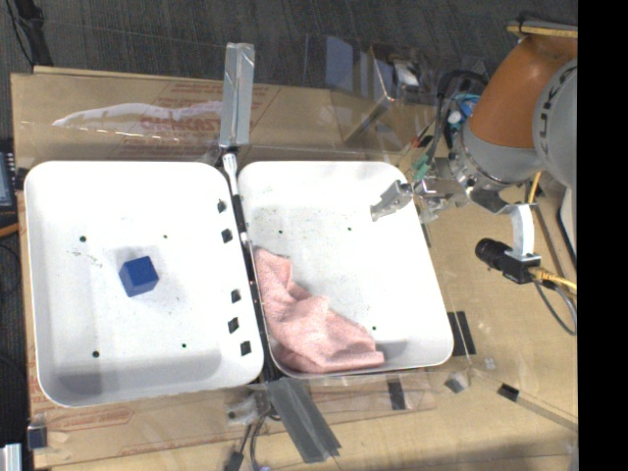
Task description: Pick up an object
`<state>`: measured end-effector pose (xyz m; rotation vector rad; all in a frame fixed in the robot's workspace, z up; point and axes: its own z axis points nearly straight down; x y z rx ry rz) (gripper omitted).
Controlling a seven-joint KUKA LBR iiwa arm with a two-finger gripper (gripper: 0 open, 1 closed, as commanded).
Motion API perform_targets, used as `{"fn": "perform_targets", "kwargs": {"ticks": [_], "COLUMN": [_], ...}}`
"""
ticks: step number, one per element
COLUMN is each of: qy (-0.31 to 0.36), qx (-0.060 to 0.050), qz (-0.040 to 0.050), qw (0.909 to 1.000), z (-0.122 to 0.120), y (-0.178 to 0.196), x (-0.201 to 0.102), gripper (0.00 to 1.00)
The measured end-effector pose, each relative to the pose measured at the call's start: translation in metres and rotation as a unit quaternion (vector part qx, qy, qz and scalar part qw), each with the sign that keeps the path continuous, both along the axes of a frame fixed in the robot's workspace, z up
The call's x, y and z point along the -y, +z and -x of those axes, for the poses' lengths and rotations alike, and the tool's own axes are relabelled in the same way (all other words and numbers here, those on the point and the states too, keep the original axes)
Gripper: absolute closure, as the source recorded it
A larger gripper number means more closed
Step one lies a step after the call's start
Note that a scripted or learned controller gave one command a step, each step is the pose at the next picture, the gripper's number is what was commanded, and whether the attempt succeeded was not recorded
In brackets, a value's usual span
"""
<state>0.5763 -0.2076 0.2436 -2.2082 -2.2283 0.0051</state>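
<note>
We look down from one fixed camera set above the counter [118, 101], tilted at a slant so the far edge sits toward the top of the frame. We stand back enough to take in the left bin [59, 292] and the right bin [412, 292] whole, with the arm [520, 96] entering from our right.

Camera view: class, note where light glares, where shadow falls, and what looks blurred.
Camera view: glare washes out the left bin floor; soft shadow lies along its near wall and under the blue cube; the pink cloth shades the right bin; the gripper looks slightly blurred.
</note>
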Motion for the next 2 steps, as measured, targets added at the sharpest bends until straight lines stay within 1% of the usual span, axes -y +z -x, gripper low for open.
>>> {"fn": "perform_targets", "kwargs": {"ticks": [1,2], "qy": [-0.025,0.032], "qx": [-0.001,0.002], "qz": [-0.0002,-0.0004], "qw": [0.9997,0.9995], "z": [0.054,0.080], "y": [-0.102,-0.151], "x": [-0.050,-0.037], "gripper": [0.00,0.00]}}
